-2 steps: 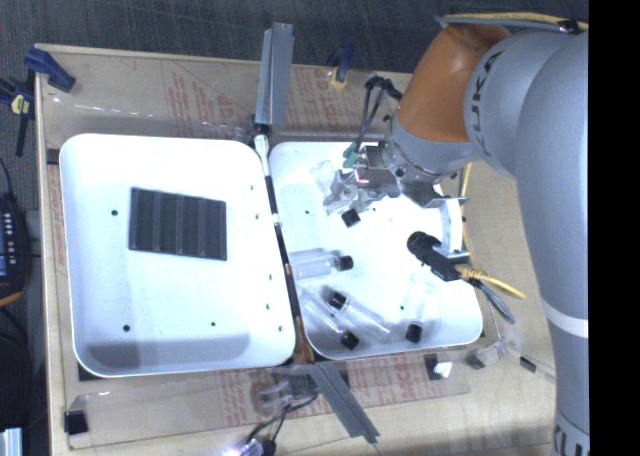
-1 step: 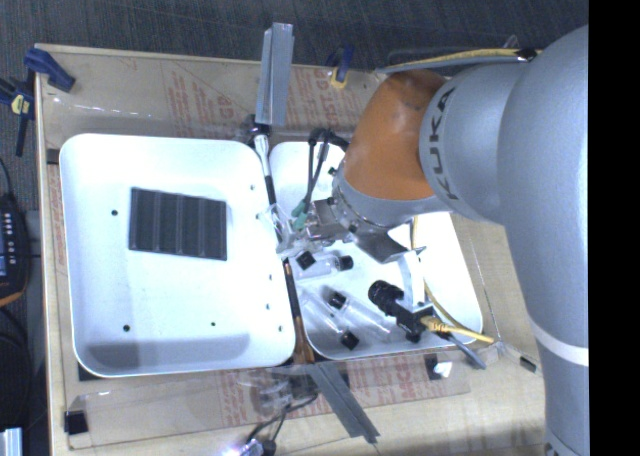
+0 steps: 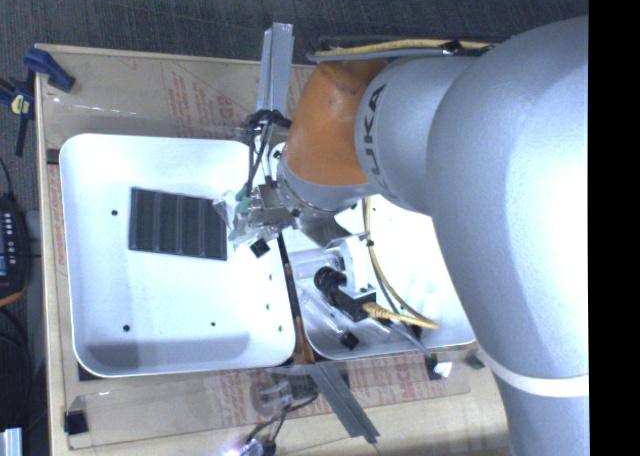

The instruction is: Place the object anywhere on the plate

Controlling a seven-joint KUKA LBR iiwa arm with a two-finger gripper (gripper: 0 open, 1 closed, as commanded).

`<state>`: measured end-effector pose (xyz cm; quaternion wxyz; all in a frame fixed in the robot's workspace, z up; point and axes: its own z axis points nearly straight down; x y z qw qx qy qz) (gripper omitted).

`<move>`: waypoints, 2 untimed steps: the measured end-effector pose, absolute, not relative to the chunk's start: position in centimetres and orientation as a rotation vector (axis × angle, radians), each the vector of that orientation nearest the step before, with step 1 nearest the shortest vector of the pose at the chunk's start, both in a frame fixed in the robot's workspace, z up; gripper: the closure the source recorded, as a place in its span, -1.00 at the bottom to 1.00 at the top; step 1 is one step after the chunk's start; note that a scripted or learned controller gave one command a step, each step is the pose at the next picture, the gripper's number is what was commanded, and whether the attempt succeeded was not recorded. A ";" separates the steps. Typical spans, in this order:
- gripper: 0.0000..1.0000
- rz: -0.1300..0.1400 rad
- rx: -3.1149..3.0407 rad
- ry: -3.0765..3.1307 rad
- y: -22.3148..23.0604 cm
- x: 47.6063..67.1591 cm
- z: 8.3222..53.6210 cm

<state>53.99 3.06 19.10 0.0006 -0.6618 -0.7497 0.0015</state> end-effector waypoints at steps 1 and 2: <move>1.00 0.013 -2.361 -2.063 11.2 53.6 12.4; 1.00 0.013 -2.609 -1.739 10.0 49.5 12.0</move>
